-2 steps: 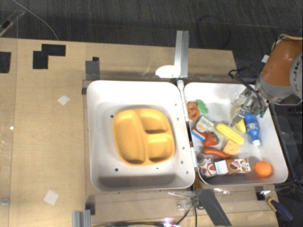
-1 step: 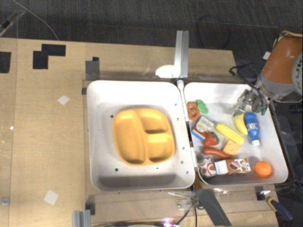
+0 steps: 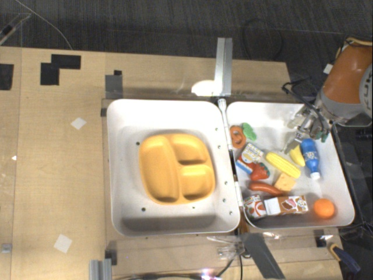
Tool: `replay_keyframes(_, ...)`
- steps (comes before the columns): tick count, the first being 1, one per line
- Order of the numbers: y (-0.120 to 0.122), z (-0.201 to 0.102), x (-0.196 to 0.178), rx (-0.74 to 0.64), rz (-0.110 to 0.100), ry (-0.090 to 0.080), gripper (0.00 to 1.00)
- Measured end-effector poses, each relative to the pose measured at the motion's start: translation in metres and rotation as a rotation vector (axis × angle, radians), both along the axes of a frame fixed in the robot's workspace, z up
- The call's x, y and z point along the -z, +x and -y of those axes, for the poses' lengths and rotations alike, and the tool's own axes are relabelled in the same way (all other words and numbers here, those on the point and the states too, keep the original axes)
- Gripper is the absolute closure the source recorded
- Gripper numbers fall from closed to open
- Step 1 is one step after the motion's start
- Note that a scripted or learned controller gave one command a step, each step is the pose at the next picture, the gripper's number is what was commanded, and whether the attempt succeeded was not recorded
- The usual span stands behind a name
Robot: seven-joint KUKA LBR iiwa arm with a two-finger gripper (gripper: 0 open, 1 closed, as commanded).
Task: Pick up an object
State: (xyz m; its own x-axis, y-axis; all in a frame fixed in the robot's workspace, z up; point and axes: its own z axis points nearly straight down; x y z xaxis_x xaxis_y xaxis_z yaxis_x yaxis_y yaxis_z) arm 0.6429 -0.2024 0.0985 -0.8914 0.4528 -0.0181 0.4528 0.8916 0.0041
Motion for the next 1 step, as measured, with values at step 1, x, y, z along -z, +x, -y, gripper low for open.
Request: replay_keyframes(1,0.002,-0.0197,0.0123,0.527,-0.009,0.01,0.0)
